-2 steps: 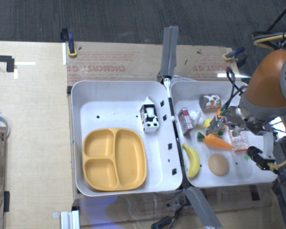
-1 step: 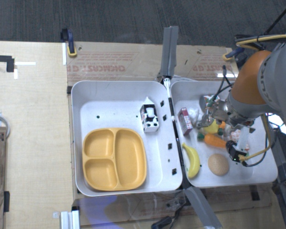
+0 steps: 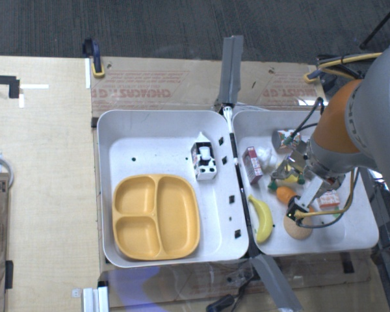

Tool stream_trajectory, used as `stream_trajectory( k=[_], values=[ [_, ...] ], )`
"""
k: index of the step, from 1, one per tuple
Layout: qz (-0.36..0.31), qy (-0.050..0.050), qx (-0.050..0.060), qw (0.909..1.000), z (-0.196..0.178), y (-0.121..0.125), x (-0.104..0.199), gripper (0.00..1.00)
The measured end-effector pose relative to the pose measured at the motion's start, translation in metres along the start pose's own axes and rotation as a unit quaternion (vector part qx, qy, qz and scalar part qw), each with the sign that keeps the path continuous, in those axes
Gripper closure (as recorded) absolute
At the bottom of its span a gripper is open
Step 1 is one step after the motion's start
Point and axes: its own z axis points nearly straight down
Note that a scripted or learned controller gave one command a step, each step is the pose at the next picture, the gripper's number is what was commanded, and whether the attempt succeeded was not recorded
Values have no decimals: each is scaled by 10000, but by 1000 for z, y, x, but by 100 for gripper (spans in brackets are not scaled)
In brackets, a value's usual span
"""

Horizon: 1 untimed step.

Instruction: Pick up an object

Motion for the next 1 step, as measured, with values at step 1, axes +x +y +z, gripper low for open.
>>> stream_trajectory(
  k=[1],
  values=[
    [2, -8, 19, 10000, -8, 0, -1, 100]
  ],
)
